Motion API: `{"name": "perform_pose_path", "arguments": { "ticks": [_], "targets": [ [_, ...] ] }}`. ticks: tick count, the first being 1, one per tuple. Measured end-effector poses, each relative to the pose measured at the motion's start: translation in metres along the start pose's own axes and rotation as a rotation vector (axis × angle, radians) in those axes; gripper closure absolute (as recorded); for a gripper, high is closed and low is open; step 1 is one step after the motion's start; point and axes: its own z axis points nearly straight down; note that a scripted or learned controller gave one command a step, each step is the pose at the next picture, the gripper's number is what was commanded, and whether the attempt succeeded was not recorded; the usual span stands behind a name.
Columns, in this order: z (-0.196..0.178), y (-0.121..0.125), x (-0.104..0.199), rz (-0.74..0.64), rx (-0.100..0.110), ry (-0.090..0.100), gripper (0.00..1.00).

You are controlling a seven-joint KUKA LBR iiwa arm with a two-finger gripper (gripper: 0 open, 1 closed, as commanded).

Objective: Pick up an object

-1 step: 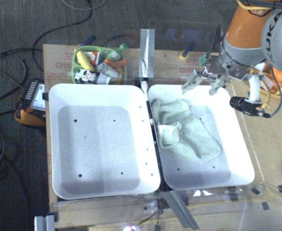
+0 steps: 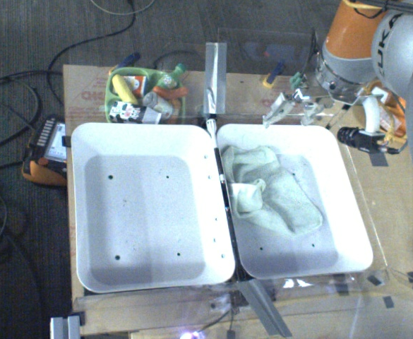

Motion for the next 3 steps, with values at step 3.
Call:
{"name": "perform_pose_path", "arguments": {
  "ticks": [3],
  "targets": [
    [0.123, -0.087, -0.039, 0.166, 0.001, 0.002, 0.00]
  ]
}}
